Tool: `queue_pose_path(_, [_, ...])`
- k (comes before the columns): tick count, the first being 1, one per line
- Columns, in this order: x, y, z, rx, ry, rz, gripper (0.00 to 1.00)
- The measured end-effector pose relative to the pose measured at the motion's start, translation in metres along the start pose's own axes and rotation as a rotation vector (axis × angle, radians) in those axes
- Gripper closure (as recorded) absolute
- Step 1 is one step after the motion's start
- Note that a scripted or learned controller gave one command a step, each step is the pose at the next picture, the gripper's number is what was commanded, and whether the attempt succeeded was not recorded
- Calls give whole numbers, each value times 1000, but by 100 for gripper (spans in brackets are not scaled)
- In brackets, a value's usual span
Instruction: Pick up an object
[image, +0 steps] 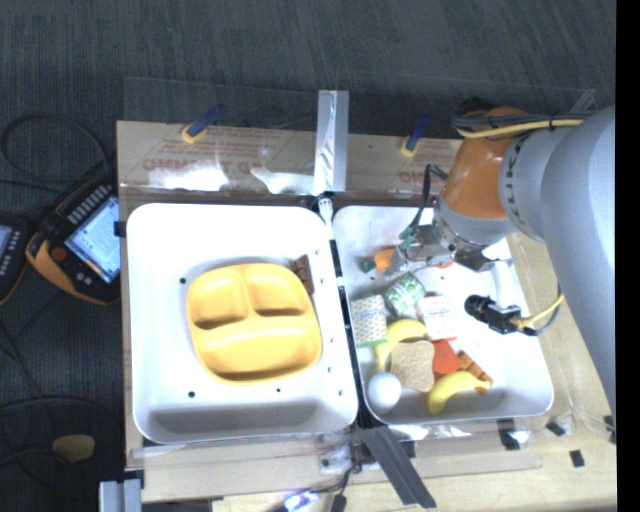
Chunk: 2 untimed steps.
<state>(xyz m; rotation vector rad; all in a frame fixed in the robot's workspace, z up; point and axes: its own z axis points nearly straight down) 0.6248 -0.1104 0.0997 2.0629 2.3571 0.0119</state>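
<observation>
1. Right bin (520, 395) is packed with small items; left bin (140, 300) carries a yellow divided tray (255, 320) near its centre.
2. Gripper (425, 243) is seen at roughly 12 o'clock of the right bin's clutter, low over the upper part of the bin; whether it is apart or together cannot be told, the tip being too small and partly masked by the wrist.
3. Nothing is seen clamped in it; no grasp can be claimed.
4. Likeliest targets, judged by nearness: a small orange piece (381, 262) at about 9 o'clock of the gripper and a green-and-white round item (405, 294) at about 6 o'clock, just below it.
5. Handling is judged as follows: all items look like light toy food, probably hard plastic, smooth and somewhat slippery; not fragile; the round item may roll out of a pinch, so hold should be taken across its widest middle.
6. Further down lie a yellow banana (452, 390), a bread slice (412, 366) and a white egg (384, 389) at 6 to 7 o'clock of the bin; these touch each other, so a clean grip is judged harder there.
7. Arm pose: orange band (475, 185) above the wrist, grey link sweeping in from 3 o'clock, wrist pitched down into the bin.
</observation>
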Motion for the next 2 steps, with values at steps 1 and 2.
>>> queue_pose_path(1, [-105,20,-77,12,-2,18,100])
queue_pose_path(2, [-44,40,-100,13,-1,223,100])
